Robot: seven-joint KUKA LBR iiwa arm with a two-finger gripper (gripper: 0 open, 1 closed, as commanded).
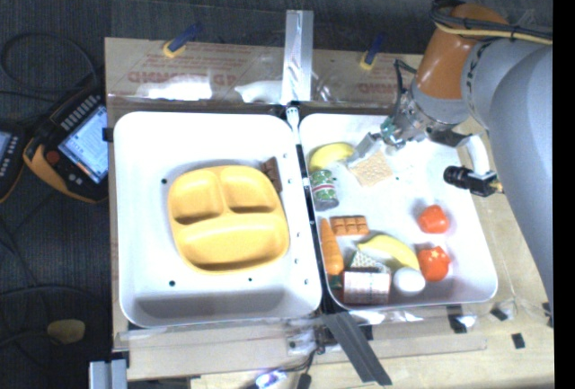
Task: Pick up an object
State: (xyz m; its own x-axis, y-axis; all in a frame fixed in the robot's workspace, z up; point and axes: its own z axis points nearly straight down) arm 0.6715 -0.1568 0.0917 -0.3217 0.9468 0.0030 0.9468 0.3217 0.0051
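Here, from my remote seat, I saw the arm [503,100] reaching in from the right over the far part of the right bin [485,284]. Its jaws [375,145] hung low just above a pale square cracker-like piece [371,169], near the bin's far wall. I could not tell whether the jaws were released or clenched, and nothing showed plainly between them.

The right bin held the loose things: a yellow banana-shaped toy [330,154] beside the divider, a small green-labelled can [323,188] below it, a brown waffle-like block [348,224], an orange carrot [331,254], a second yellow piece [388,248], a white egg [410,280], a pinkish box [366,287], and two red-orange tomatoes [434,218] toward the right side.

The left bin [144,288] carried a yellow divided tray [229,216], lying flat near its middle. On the floor left of the desk [126,50], a handheld pendant [81,145] lay with its screen lit.
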